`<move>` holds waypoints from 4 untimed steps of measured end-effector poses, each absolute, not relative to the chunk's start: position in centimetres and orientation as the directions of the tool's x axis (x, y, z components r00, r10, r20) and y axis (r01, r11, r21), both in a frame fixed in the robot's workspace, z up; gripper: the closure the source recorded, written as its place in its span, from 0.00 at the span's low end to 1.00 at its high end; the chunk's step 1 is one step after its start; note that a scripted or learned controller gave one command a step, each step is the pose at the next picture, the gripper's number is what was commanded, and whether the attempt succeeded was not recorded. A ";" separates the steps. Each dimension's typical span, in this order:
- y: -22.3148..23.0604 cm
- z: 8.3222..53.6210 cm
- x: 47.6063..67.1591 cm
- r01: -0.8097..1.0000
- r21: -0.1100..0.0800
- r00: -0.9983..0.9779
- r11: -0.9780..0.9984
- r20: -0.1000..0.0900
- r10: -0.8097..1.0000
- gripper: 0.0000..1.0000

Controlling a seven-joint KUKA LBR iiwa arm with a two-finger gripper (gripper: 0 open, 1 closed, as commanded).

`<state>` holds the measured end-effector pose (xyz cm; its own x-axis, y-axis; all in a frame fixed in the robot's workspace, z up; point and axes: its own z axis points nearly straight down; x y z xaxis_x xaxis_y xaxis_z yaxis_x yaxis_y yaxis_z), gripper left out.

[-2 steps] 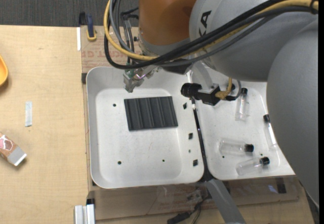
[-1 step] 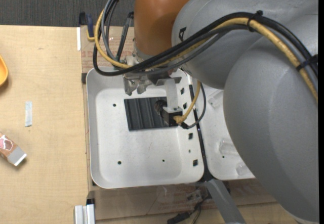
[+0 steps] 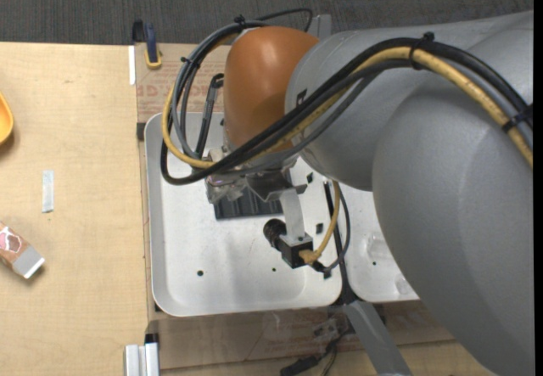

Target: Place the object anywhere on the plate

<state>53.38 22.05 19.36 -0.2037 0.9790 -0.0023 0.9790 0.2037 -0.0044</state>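
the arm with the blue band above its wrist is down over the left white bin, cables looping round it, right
Not quite: the band above the wrist is orange, not blue, as the camera view shows. The rest holds: the arm is down over the left white bin, with cables looping round it.

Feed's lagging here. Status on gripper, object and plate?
Gripper low over left bin, fingers hidden under the wrist. Can't make out object or plate. Arm covers most of right bin.
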 end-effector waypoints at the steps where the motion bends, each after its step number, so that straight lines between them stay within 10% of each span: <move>1: 20.8 15.1 47.7 0.804 -0.005 -0.594 0.594 0.000 0.804 1.00; 2: 13.5 9.7 47.7 0.717 -0.004 -0.697 0.697 0.002 0.717 1.00; 3: 19.4 25.8 54.3 0.705 -0.001 -0.709 0.709 -0.001 0.705 1.00; 4: 22.2 14.6 50.7 0.646 -0.003 -0.763 0.763 0.000 0.646 1.00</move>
